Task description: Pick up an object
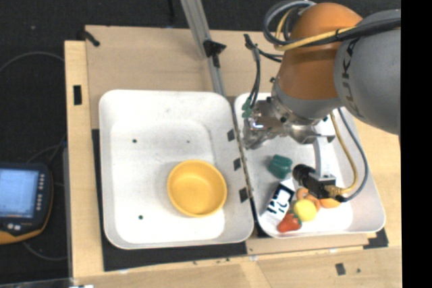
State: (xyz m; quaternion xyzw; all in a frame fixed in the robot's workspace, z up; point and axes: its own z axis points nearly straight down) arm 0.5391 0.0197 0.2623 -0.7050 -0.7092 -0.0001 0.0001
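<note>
- While the gripper (255, 126) hangs low over the right bin (368, 216), near its left wall, I cannot tell how its jaws stand.
- Nearest the gripper, just toward the front, lies a small green block (279, 163); a black-and-white packet (278, 199), a yellow ball (305, 210) and a red piece (289, 224) crowd farther on.
- Alone in the left bin (121, 125) sits a yellow bowl (196, 188).
</note>
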